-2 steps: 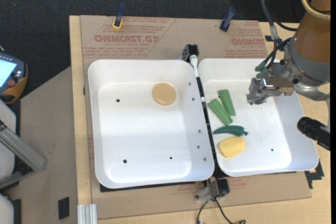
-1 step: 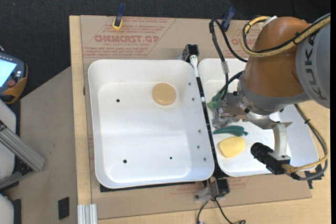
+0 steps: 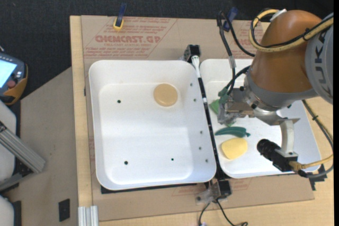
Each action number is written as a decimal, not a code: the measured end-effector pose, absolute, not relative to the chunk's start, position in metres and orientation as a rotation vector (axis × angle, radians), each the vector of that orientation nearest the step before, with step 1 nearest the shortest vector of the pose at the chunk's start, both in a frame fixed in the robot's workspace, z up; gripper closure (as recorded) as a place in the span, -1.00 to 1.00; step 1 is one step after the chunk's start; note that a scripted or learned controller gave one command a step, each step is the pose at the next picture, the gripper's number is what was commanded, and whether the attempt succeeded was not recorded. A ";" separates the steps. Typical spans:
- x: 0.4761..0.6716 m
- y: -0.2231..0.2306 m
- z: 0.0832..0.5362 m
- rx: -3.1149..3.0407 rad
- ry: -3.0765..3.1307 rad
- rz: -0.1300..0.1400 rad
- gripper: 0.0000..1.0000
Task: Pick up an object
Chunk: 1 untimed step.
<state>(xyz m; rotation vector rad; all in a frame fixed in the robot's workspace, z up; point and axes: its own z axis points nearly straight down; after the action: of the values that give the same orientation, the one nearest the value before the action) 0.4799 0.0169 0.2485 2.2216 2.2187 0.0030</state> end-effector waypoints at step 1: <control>0.481 0.017 0.258 2.221 2.217 0.005 1.00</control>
<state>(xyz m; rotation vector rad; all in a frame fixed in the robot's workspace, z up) 0.4805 0.0168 0.2585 2.2212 2.2168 0.0048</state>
